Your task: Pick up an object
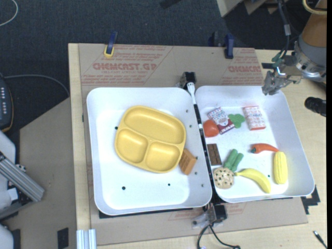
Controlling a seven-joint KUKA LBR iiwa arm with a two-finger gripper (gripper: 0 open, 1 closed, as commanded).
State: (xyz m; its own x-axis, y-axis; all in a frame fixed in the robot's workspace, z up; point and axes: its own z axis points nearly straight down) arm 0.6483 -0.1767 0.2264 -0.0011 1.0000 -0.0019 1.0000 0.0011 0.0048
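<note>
We start at the left bin (pixel 98 154), where a yellow divided plate (pixel 150 138) lies tilted near the middle, its three wells bare. Just at the plate's lower right corner we see a small brown cracker (pixel 188 163), touching or nearly touching the plate's edge.

Crossing the black seam between the two bins, we come to the right bin (pixel 295 139), and this is where the small things are. Nearest the seam sits a red tomato (pixel 210 129), with a red-and-white packet (pixel 219 119) against its upper right and a green broccoli piece (pixel 237 120) just beside that. Below the tomato lies a dark chocolate bar (pixel 213 153), and lower still a round cookie (pixel 223 177). A green pod (pixel 233 159) leans between the cookie and the middle of the bin. A banana (pixel 255 178) curves along the near edge, touching the cookie's side.

Further right we find a pink-and-white box (pixel 254 117), a red chili (pixel 264 148) below it, and an ear of corn (pixel 280 167) standing upright near the bin's right wall.

Up at the bin's far right corner hangs the gripper (pixel 272 89), well apart from every item. Nothing sits between its tips, and we cannot tell whether it is spread or closed.
</note>
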